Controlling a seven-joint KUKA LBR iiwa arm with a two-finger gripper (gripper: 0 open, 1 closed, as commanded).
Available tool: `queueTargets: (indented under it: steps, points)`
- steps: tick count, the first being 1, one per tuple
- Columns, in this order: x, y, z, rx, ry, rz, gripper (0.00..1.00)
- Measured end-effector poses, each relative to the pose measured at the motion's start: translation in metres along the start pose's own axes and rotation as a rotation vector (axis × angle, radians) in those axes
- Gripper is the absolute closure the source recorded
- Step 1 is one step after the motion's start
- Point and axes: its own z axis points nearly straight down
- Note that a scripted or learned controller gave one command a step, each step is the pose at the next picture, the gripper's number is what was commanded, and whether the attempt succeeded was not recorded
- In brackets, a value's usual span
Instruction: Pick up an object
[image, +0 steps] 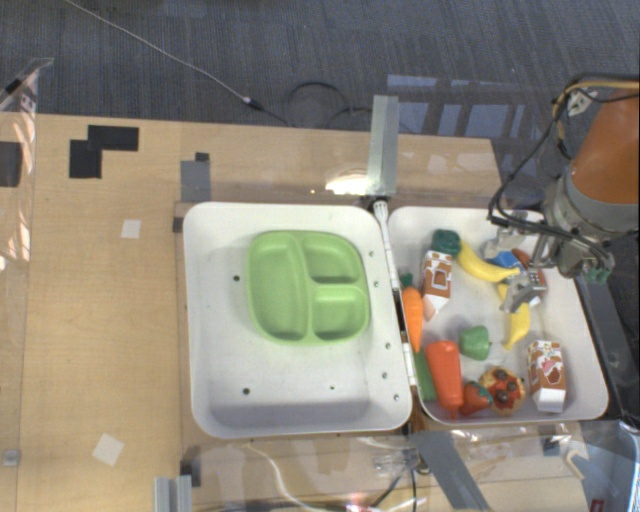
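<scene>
My gripper (513, 268) hangs low over the upper right part of the right bin (590, 390), and it looks open. Its fingers (526, 290) straddle a small blue piece (507, 260) lying at the end of a yellow banana (479, 265). I see nothing lifted. A second banana (518, 323) lies just below the gripper. Further left are a milk carton (435, 283) and a dark green piece (446, 241). A green pepper (475, 342), a carrot (411, 316), a red-orange piece (445, 371), a strawberry-coloured toy (500, 390) and another carton (546, 373) fill the lower part.
The left bin (215, 400) holds a green divided plate (306, 286). A metal post (384, 145) stands behind the wall between the bins. The arm's orange band (610, 155) and cables sit at the right, above the right bin's far corner.
</scene>
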Motion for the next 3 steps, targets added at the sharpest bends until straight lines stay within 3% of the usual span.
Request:
queueTargets:
  steps: [1,2,3]
  points:
    - [-0.018,0.012,0.102,0.008,-0.03,-0.142,0.0]
    - [-0.101,0.035,0.114,0.011,-0.017,-0.304,0.0]
    - [-0.1,0.039,0.114,0.016,-0.015,-0.263,0.0]
